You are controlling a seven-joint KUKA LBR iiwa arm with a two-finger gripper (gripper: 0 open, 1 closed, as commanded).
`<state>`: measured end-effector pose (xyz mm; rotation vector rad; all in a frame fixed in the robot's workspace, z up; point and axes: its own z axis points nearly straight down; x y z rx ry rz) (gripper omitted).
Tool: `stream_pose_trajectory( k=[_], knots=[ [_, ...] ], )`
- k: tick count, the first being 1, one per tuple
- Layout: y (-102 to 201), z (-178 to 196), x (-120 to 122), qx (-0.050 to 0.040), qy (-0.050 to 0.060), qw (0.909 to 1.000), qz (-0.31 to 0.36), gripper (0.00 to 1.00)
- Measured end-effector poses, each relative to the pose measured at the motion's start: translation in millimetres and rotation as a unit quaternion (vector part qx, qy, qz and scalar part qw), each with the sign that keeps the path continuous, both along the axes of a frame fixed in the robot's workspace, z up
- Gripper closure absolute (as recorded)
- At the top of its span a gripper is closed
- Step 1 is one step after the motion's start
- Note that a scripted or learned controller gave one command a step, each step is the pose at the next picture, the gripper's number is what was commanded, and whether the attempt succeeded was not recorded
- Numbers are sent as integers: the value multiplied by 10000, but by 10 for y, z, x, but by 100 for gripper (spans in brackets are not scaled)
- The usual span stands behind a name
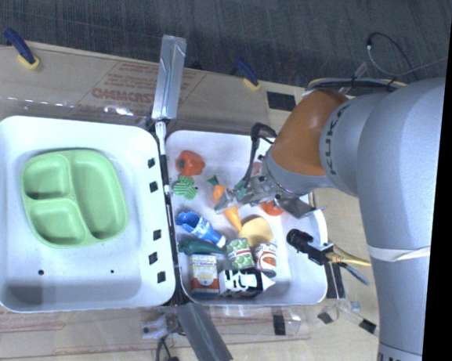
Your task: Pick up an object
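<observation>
The big grey arm (382, 189) reaches in from the right, its orange band over the right shallow white bin (311, 281). The left white bin (4, 196) holds a green three-part plastic tray (71, 195). The right bin holds small toy foods: a red pepper (189, 163), a blue bottle (199, 228) lying slantwise, small cans (252, 257). The gripper (245, 191) hangs low among them beside an orange carrot (231, 215); its grasp cannot be told.

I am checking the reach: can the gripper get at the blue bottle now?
Probably yes. The blue bottle lies uncovered in the right bin, and the gripper hangs just above and right of it.
</observation>
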<state>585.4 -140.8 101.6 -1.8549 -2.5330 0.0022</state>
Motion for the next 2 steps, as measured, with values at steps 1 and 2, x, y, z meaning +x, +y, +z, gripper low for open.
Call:
stream_pose_trajectory(
  k=[1,2],
  knots=[
    [58,990,-391,-3,-18,9998,-187,100],
    [792,896,-270,1,8,9982,-605,100]
  ],
)
